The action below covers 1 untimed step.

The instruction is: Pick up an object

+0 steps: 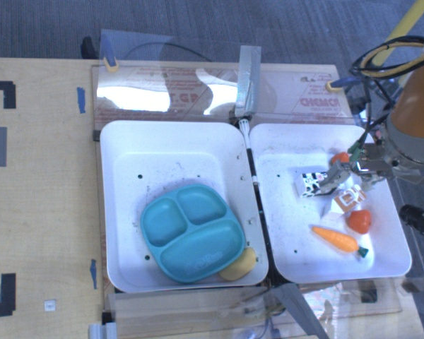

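The right bin (283,253) holds several small objects. My gripper (337,179) reaches in from the right and hangs low over the bin's upper middle. Just left of its tip lies a black-and-white patterned piece (309,183). A small white and orange box (347,198) sits right under the gripper, with a red tomato (359,220) below it. An orange carrot with a green end (336,239) lies toward the front. A small orange-red item (339,158) shows just above the gripper.
The left bin (127,154) bears a teal divided plate (191,233) with a yellow object (242,263) poking out beneath its lower right corner. A clear panel (169,90) stands behind the bins. Cables (381,55) hang at the upper right.
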Available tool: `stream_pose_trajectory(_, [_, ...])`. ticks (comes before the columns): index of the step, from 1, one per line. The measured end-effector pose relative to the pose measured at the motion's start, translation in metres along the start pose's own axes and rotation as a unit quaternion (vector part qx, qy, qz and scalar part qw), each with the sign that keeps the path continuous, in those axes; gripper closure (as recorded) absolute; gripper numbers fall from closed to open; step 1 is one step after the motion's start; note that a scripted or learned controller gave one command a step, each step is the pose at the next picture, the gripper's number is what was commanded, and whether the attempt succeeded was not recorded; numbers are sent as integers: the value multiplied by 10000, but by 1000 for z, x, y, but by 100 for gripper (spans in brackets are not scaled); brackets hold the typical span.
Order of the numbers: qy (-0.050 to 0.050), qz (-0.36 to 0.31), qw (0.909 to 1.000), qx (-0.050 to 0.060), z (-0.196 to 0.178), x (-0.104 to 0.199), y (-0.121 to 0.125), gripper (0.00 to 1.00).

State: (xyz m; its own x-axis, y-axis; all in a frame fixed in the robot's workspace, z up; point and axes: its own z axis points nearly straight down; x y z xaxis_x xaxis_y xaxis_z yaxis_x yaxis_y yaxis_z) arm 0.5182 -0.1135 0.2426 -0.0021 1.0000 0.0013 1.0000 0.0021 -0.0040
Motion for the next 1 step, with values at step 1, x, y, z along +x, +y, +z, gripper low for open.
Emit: stream_pose_trajectory(1, [5,532,9986,-54,134,17,-35,0])
